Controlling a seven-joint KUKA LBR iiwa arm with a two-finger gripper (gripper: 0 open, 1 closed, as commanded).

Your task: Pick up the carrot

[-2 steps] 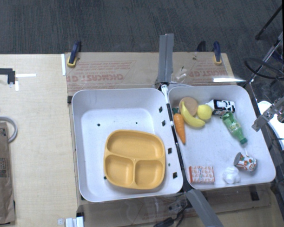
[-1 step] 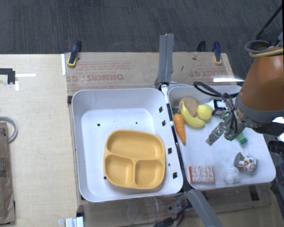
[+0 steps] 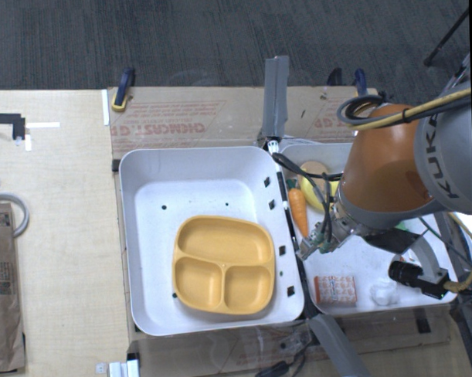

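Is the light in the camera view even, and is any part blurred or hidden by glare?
Camera view: light soft and even; the tray casts only a faint shadow; the carrot is sharp; no strong glare on the left bin.

Two bins sat side by side on the tabletop [image 3: 53,252], the left bin [image 3: 143,179] holding a divided plate [image 3: 223,264] toward its near side. In the right bin [image 3: 356,311], the carrot [image 3: 298,207] lay along the left wall with the gripper [image 3: 319,243] just beside its near end. A packet [image 3: 334,289] lay near the front wall of the right bin, and a paper bag [image 3: 5,285] lay at the tabletop's far left.
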